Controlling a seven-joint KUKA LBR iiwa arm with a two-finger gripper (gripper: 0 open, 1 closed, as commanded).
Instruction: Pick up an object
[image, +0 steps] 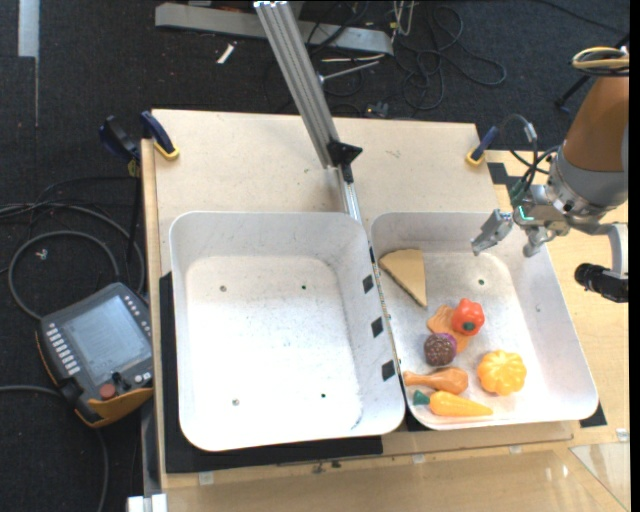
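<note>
The gripper (513, 234) hung at the upper right of the right bin (560, 330), fingers spread and empty. The toy foods, nearest the red pepper (467, 316), lay below-left of it.

Toys (455, 350) in right bin (560, 330)
</note>
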